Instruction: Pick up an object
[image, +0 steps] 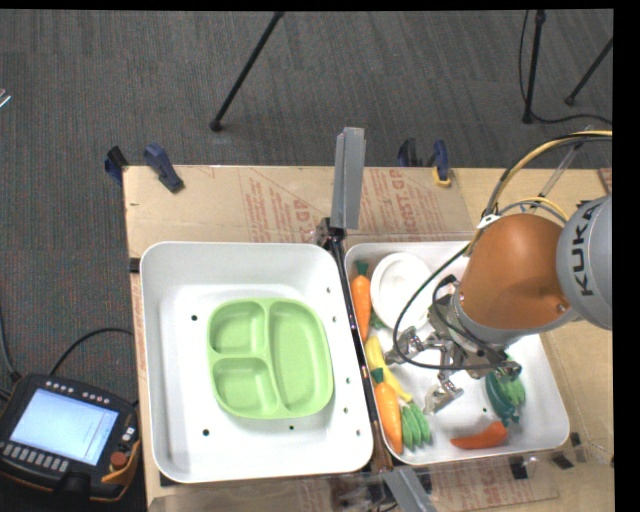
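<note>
We see the gripper (443, 375) low over the middle of the right bin (556, 400), a skeletal metal linkage under the arm's (595, 265) glossy orange band. Whether it is open or closed, we can't tell, and nothing visibly sits in its grasp.

Toys around it, all smooth moulded plastic:
- red chili pepper (480, 437), curved, just below the gripper near the bin's front wall
- teal ribbed piece (506, 392), just right of the gripper, exact type unclear
- green bumpy vegetable (416, 423), elongated, left of the chili
- orange carrot (388, 415), tapered, touching the green one along the left wall
- yellow piece (376, 355), likely a banana, above that carrot
- second orange carrot (361, 303) with a green top, upright along the left wall
- white round plate (398, 285), glossy, back left corner, partly covered by the arm's cables

The left bin (160, 300) holds a pale green divided tray (270, 358), rounded rectangle, three compartments, matte.

Both bins are shallow white plastic on a cardboard-covered bench (230, 200). A teach pendant (65, 430) with a lit screen sits on the grey carpet at the lower left.
</note>
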